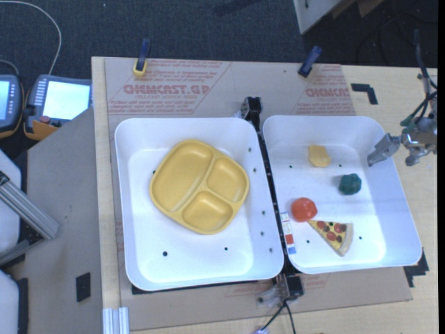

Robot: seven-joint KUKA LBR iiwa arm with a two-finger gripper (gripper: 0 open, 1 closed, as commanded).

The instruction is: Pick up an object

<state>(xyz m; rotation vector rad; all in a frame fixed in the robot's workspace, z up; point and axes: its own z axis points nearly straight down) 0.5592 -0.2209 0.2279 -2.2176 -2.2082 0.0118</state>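
Observation:
The right bin (399, 223) holds several small items: a pale yellow chunk (319, 156), a dark green lump (350, 184), a red tomato-like ball (304, 209) and a pizza slice (334, 234). My gripper (398, 153) hangs over the bin's right rim, up and to the right of the green lump. It is open, its two grey fingers (381, 150) are spread apart, and nothing sits between them. None of the items touches it.
The left bin (132, 207) holds a yellow divided plate (200, 185). A black clamp (252, 107) sits where the bins meet at the back. Blue clips (310, 60) pin the cardboard sheet under both bins.

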